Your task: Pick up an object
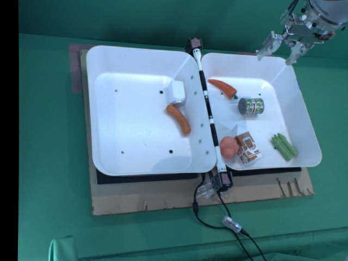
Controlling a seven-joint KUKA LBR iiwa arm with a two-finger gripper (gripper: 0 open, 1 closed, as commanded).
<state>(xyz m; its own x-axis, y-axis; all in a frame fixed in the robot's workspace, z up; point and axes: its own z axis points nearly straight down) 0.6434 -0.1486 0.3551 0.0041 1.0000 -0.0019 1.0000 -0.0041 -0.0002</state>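
Left bin (109,145): wide bare floor across left and front; only white can (176,93) and sausage (179,119) crowd right side near divider (205,99). Right bin (304,129): chili (223,87) and green can (250,106) toward back, tomato (229,147) touching small carton (248,148) at front, green beans (284,146) near right wall. Open lane through middle, between green can and carton.

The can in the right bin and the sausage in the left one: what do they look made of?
The can lies on its side; it looks like metal, with shiny silvery ends and a green printed label, though it could be toy plastic. The sausage looks like smooth moulded plastic or rubber: even orange-brown colour, soft sheen, clean curved shape. Likely play food.
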